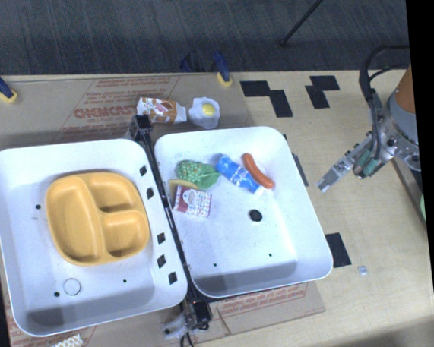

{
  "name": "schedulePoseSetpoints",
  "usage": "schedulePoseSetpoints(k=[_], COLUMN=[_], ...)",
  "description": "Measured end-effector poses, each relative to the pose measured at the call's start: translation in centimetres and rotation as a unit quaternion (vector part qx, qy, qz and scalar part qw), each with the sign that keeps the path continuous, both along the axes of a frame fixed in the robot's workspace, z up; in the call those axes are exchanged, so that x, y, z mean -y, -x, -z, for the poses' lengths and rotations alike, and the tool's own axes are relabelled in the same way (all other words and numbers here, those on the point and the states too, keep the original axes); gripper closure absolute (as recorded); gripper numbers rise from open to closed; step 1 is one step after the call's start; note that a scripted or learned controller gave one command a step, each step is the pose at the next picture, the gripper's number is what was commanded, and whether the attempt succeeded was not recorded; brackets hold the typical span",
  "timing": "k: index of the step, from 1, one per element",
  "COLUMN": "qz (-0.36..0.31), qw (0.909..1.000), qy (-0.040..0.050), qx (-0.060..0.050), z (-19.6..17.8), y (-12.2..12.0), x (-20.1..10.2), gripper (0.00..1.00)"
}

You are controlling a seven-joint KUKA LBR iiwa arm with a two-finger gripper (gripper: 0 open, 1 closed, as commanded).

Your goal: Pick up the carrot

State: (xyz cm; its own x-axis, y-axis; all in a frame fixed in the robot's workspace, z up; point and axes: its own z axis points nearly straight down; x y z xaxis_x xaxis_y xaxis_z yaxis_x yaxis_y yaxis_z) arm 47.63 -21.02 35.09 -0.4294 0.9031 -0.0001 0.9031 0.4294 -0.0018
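A robotics lab: cardboard-covered bench (350, 286) with black tape markers, clamps, two white bins (233, 259).

bench (365, 284) | two white bins (32, 316) side by side | cardboard sheet (110, 99) beneath

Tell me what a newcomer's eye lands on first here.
First the yellow divided plastic tray, sitting in the left white bin. Next the cluster at the back of the right white bin: a small orange carrot beside a blue bottle. The robot's hand hangs outside, right of that bin.
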Motion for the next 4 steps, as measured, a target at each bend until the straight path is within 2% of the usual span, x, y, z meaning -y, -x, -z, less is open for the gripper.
schedulePoseSetpoints(k=[1, 2, 3, 4], qz=[-0.219, -0.241, -0.356, -0.293], qw=[0.9758, 0.9704, 0.9344, 0.956], qy=[0.0009, -0.0005, 0.0011, -0.0015], qx=[0.002, 0.0, 0.002, -0.001], z=[-10.6, 0.8, -9.3, 7.7], y=[-0.1, 0.0, -0.1, 0.0], x=[0.1, 0.0, 0.1, 0.0], gripper=[1.0, 1.0, 1.0, 1.0])
